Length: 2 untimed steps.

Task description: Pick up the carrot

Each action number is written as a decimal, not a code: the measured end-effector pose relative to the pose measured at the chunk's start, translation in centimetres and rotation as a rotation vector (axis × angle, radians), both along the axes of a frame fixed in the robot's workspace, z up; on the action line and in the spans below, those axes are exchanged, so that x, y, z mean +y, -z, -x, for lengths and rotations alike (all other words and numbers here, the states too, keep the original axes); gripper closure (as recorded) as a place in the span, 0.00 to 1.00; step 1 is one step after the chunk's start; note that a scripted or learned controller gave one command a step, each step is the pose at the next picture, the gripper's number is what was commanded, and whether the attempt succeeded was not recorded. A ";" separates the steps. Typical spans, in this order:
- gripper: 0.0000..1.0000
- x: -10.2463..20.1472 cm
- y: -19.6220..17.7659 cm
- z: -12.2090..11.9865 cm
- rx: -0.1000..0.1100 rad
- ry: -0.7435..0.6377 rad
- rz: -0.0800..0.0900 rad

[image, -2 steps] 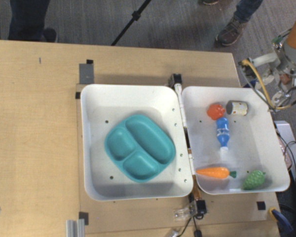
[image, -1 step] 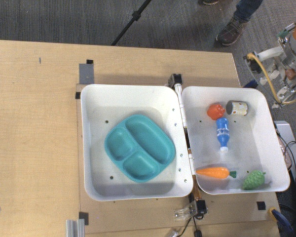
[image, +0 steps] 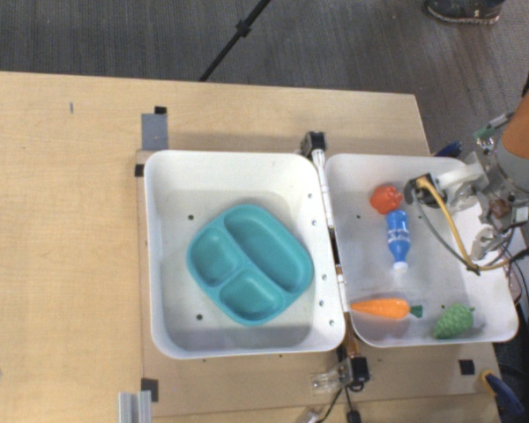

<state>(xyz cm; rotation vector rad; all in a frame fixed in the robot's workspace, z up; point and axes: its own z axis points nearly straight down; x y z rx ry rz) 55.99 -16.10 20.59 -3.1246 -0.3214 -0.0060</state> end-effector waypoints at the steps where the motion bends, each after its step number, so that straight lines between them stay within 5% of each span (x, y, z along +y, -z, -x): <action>1: 0.00 -4.4 -8.5 -2.8 -0.007 -0.001 0.005; 2: 0.00 1.2 -1.9 5.4 0.001 0.001 0.000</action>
